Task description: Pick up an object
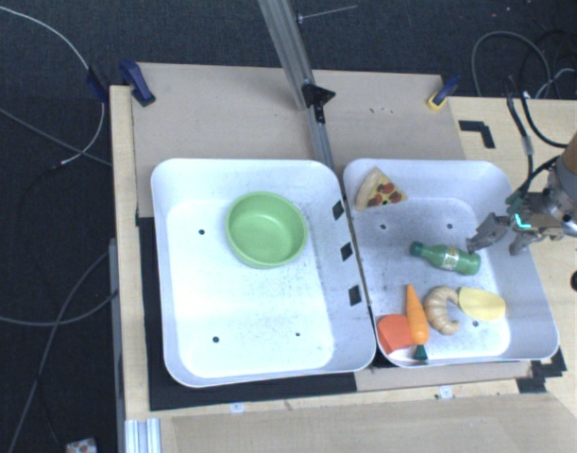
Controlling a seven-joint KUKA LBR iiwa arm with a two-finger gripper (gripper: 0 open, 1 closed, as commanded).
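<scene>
Camera view looks down for us on a pale wooden bench [222, 111] set on dark carpet, where black cables [42, 159] trail past the left side and more loop at the upper right. We see a blue clamp [135, 83] at the far left corner of the board, a yellow one [444, 91] at the far right, and a grey metal rail [288, 45] running down toward the seam between the bins.

We find the left bin [250, 347] holding a green bowl [266, 228] near its far middle, upright with its mouth facing us.

We see the right bin [534, 319] holding everything else. A pizza slice toy [378, 191] lies in its far left corner. A green bottle [447, 257] lies on its side near the middle, its cap end pointing left. Along the near edge we count an orange-red block [395, 332], a carrot [416, 317] leaning beside it, a tan curved pastry [443, 308] touching the carrot's right, and a yellow lemon-like piece [482, 303] just beside that.

We see the gripper [503, 233] at the bin's right side, just beside the bottle's thick end. Its two dark fingers stand spread apart with nothing between them.
</scene>
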